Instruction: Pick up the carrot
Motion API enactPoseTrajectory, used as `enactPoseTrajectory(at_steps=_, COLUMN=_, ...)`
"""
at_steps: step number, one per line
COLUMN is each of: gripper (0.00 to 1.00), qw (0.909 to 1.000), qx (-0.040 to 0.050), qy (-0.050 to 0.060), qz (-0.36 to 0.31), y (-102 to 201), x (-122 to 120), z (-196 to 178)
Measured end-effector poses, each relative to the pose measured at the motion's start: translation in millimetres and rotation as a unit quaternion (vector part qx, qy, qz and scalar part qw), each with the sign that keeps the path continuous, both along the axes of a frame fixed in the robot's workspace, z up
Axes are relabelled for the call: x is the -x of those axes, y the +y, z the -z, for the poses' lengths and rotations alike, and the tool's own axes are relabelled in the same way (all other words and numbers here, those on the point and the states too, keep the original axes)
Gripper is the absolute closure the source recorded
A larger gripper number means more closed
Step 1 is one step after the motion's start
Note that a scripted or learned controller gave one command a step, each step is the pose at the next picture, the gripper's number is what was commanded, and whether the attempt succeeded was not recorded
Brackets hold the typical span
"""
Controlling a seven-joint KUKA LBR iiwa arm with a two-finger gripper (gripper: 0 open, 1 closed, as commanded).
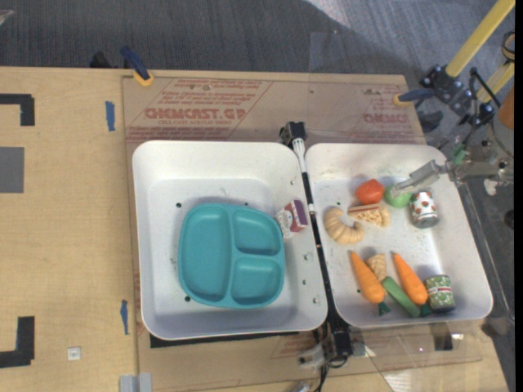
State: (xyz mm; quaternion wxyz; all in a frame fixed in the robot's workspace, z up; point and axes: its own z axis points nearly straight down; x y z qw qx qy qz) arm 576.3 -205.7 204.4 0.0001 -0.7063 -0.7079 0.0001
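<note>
Two orange carrots lie in the right bin (482,288) near its front: one carrot (368,277) to the left and another carrot (409,278) to the right, both pointing toward the back. A green vegetable (400,296) lies between them. My gripper (433,171) hangs over the bin's far right corner, well behind the carrots, its grey tip close to a light green piece (399,195). Nothing shows in its grasp.
The right bin also holds a red tomato (369,191), a croissant (343,225), a spotted can (423,209), a green-labelled can (439,292) and a small beige piece (377,264). In the left bin (155,178) lie a teal divided plate (231,254) and a small packet (292,217).
</note>
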Motion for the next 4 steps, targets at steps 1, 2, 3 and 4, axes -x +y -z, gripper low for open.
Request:
enactPoseTrajectory(at_steps=1, gripper=0.0, qw=0.9913, qx=-0.0021, qy=0.003, qz=-0.132, y=74, x=72, z=113)
enactPoseTrajectory(at_steps=2, gripper=1.0, qw=0.9914, qx=-0.0007, qy=-0.001, qz=-0.131, y=73, x=69, z=101)
enactPoseTrajectory(at_steps=3, gripper=1.0, qw=0.9993, qx=-0.0008, qy=-0.002, qz=-0.038, y=167, x=61, z=19)
enactPoseTrajectory(at_steps=4, gripper=1.0, qw=0.994, qx=0.0005, qy=-0.002, qz=-0.109, y=100, x=71, z=110)
